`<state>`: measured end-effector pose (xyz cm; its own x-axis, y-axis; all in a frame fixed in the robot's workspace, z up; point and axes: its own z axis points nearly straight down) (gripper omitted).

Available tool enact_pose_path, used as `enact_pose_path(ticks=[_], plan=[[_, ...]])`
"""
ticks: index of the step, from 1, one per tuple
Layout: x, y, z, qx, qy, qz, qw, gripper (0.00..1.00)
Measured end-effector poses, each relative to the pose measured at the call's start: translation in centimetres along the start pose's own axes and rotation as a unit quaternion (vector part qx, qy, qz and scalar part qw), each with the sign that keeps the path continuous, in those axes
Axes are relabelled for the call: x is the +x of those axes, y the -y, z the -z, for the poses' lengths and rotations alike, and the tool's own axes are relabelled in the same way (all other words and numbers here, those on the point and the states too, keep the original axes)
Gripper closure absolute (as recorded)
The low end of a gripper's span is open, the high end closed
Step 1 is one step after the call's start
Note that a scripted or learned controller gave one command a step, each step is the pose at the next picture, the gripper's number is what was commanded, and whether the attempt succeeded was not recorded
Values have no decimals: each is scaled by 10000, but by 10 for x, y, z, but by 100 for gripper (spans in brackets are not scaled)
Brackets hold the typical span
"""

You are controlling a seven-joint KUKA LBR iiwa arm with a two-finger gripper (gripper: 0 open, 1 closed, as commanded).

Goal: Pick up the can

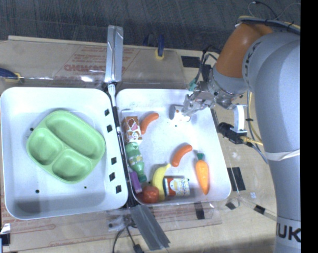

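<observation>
Bench top is brown board with faint red print near the back, unreadable; two shallow white bins sit on it side by side, left white bin (11, 141) and right white bin (214, 141).

Small can with a red-and-white label (176, 186) lies on its side at the front edge of the right bin. Label has a picture and some lettering, too small to read. Touching its left end: yellow banana (160, 176), with a red tomato-like piece (150, 194) just in front of that. Orange carrot with a green top (201, 174) lies just right of the can. Orange sausage-shaped piece (181, 153) sits behind the can, a second orange sausage piece (148, 121) further back. Along the left wall of that bin: a small brown-and-red labelled packet (131, 129), text unreadable, then a green bottle (135, 159) in front of it.

Two-finger gripper (181, 113) hangs over the back right corner of the right bin, well apart from the can. Cannot tell its finger state; nothing visible in its grasp.

Left bin holds a light green divided plastic plate (67, 144).

White letters "UK" show on the grey arm base (282, 194) at lower right.
</observation>
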<state>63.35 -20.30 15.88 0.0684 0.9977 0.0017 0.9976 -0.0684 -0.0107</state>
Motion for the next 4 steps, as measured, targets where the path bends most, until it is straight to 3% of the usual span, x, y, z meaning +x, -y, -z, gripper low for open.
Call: enact_pose_path(ticks=[1,2,3,4], plan=[[0,0,0,2,-1,3,10000,0],[1,0,6,29,-3,32,10000,100],[1,0,6,30,-3,34,10000,0],[7,2,0,-8,1,476,9989,0]])
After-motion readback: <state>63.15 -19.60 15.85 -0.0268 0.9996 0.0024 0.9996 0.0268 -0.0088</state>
